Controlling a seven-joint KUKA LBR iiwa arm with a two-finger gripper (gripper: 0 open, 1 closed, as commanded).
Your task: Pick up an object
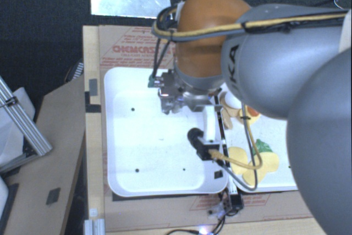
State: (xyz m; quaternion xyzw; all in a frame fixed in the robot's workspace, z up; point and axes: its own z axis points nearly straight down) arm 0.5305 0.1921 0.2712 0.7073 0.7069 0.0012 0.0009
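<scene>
Yellow object with green bit, right bin

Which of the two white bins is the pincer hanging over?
The left bin, its floor bare apart from small dark dots; the pincer hangs over it. The right bin holds yellow and green objects.

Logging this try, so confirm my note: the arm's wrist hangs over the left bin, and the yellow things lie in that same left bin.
One slip. The wrist does hang over the left bin, but the yellow things lie in the right bin, past the wall between the two bins, as the camera view shows.
</scene>
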